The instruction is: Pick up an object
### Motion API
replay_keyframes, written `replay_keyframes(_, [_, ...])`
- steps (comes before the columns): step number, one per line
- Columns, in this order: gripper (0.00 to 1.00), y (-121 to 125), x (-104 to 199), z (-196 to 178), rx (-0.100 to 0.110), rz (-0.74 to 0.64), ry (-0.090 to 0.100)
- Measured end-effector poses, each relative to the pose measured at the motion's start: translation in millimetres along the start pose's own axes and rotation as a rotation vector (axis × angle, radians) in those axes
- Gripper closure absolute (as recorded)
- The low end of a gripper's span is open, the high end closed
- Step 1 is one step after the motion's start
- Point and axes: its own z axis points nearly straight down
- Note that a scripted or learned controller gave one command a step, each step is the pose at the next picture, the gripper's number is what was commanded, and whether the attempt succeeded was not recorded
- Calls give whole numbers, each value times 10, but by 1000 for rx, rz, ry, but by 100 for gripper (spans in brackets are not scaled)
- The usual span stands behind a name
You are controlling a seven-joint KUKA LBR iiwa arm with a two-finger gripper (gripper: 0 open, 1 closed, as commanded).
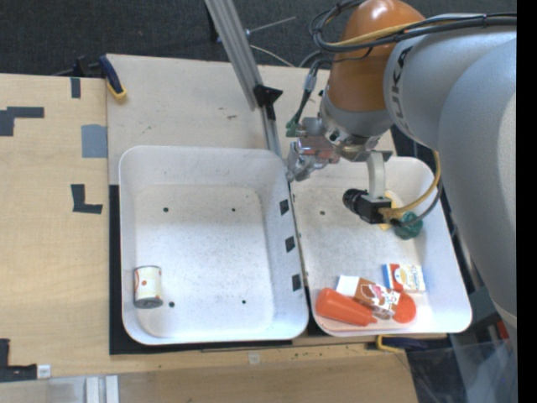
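Note:
My gripper [300,168] hangs at the far edge of the right bin [336,225], close to the divide between the two bins, with nothing visible between its tips. Along that bin's near rim lie an orange carrot-shaped piece [342,308], a small brown and white packet [375,295] and a white, blue and orange carton [404,277]. A small can [148,286] with a white and brown label lies in the near left corner of the left bin [201,233].
A slanted metal pole [243,57] comes down to the far rim between the bins. A teal plug [409,225] sits by the right bin's right side. The wooden bench [50,208] stretches to the left.

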Motion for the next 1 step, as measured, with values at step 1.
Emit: replay_keyframes(1, [100,-57,520,81,2,1,-1])
